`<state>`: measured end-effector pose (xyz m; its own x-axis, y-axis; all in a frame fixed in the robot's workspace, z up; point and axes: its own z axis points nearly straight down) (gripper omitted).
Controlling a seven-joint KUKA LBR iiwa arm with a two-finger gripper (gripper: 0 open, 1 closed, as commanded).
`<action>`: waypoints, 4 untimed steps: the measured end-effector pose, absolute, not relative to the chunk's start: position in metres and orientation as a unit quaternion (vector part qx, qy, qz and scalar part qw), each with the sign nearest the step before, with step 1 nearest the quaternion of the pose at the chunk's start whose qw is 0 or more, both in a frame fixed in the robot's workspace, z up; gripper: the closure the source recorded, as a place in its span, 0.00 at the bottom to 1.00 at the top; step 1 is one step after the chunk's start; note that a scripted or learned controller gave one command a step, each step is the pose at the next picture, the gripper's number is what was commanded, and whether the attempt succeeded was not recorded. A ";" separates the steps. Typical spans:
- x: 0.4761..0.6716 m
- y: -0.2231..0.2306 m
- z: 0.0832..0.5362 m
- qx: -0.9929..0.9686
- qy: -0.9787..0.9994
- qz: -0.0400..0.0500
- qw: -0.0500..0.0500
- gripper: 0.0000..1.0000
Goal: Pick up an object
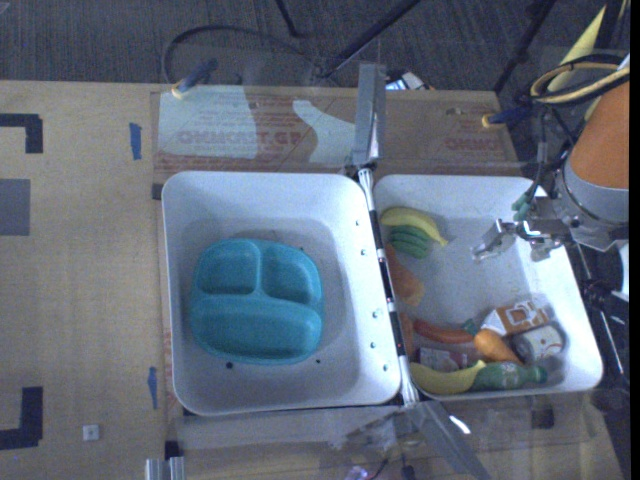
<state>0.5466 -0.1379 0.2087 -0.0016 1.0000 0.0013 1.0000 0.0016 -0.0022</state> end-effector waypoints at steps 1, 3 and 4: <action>0.514 -0.209 0.128 -0.685 -0.729 0.000 0.001 0.00; 0.480 -0.162 0.116 -0.565 -0.825 -0.001 -0.003 0.00; 0.486 -0.164 0.130 -0.567 -0.824 -0.004 -0.012 1.00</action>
<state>0.4858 -0.1638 0.1297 -0.3570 0.9340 -0.0158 0.9338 0.3572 0.0201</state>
